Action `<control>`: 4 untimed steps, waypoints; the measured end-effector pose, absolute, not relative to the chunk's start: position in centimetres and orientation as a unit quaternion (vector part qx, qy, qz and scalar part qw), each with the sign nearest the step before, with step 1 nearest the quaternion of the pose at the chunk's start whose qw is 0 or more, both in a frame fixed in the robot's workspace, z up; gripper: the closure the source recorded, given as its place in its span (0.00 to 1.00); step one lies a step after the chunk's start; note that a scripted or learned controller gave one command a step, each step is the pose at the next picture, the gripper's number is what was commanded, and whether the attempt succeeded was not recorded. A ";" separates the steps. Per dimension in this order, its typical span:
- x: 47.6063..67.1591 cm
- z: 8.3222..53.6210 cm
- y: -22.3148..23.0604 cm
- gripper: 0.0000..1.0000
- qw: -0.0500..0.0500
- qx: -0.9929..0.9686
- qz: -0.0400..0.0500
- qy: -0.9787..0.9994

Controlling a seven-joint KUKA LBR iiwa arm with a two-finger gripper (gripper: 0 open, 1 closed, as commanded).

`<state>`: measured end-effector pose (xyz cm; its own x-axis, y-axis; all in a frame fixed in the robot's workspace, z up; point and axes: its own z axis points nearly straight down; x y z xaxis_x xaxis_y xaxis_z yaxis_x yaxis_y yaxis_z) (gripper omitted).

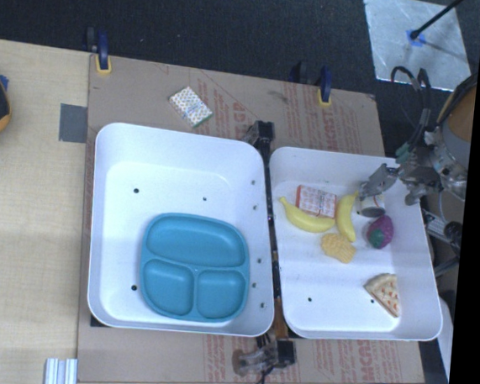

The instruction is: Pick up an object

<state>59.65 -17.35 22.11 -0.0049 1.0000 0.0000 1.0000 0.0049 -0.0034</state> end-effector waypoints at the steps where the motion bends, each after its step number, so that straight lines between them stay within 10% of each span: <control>1: 63.8 11.1 -17.4 0.00 -0.006 -0.705 -0.003 -0.710; 2: 63.8 12.2 -17.5 1.00 -0.005 -0.704 -0.003 -0.711; 3: 63.1 16.4 -10.7 1.00 0.000 -0.705 0.001 -0.709; 4: 63.0 16.4 -10.8 0.00 0.001 -0.705 0.001 -0.709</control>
